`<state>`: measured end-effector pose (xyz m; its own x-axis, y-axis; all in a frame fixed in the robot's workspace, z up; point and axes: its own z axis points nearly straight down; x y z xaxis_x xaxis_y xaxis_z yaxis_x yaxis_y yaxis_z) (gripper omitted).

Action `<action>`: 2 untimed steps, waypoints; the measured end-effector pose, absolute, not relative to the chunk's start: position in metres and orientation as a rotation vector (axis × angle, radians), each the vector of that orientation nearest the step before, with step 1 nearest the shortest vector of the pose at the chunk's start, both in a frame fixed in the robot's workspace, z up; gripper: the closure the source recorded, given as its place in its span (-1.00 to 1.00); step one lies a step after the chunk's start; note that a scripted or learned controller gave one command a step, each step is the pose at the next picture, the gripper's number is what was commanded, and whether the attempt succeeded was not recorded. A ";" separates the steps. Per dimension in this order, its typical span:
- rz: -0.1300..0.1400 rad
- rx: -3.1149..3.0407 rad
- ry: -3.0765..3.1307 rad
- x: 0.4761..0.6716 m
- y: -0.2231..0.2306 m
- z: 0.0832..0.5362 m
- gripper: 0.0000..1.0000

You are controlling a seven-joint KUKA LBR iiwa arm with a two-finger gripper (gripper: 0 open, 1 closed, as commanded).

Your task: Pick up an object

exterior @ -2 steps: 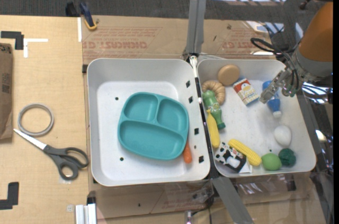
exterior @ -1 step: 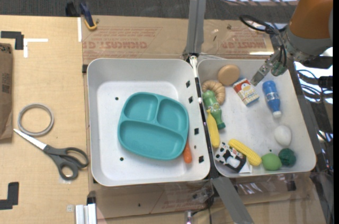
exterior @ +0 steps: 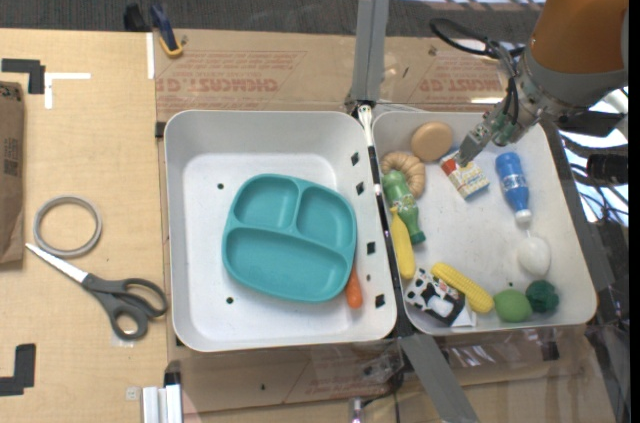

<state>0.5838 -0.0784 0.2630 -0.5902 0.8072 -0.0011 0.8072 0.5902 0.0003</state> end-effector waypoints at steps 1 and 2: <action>-0.003 1.645 2.678 0.507 -0.046 0.191 1.00; -0.003 1.646 2.677 0.507 -0.046 0.191 -1.00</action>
